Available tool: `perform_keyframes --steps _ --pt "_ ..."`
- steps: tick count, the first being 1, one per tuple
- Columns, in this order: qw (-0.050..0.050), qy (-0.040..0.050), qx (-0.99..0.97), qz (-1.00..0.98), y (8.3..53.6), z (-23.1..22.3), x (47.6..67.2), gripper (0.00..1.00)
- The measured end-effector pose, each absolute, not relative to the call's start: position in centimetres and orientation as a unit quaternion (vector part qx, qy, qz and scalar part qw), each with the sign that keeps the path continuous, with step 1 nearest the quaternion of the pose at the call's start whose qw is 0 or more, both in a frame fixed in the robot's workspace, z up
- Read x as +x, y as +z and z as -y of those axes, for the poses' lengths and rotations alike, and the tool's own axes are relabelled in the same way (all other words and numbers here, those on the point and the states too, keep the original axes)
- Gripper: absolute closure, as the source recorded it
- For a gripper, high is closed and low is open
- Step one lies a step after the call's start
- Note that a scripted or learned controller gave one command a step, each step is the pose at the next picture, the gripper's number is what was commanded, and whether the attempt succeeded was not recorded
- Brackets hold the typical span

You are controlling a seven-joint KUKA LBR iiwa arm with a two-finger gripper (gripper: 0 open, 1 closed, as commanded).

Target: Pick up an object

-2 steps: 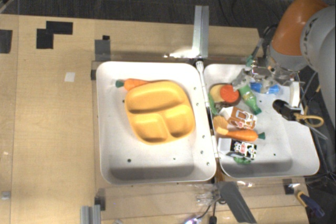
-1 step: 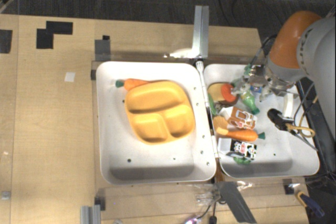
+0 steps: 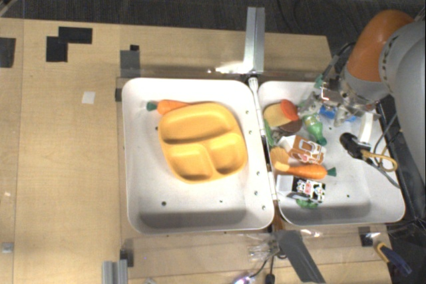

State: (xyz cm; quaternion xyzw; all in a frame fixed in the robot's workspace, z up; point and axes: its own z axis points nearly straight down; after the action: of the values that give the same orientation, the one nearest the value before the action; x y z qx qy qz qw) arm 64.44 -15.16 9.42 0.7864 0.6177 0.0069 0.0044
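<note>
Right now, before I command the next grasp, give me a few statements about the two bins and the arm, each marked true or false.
1. The yellow divided tray lies in the left bin. True.
2. The small items sit heaped in the left bin. False: they crowd the right bin's left half.
3. A toy carrot lies in the right bin. True.
4. The gripper hangs over the left bin. False: it is over the right bin's far part.
5. The tray lies upside down. False: its compartments face up.
</note>
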Motion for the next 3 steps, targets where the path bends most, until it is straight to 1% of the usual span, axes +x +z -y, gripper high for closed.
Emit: perform_keyframes --steps 1,2,3 --pt "0.001 0.0005 0.863 -0.506 16.3 17.6 65.7 0.0" --pt "0.008 0.0112 0.921 -0.39 11.6 15.3 64.0 0.0" --pt "0.002 0.0017 0.949 -0.316 8.7 19.4 57.9 0.0"
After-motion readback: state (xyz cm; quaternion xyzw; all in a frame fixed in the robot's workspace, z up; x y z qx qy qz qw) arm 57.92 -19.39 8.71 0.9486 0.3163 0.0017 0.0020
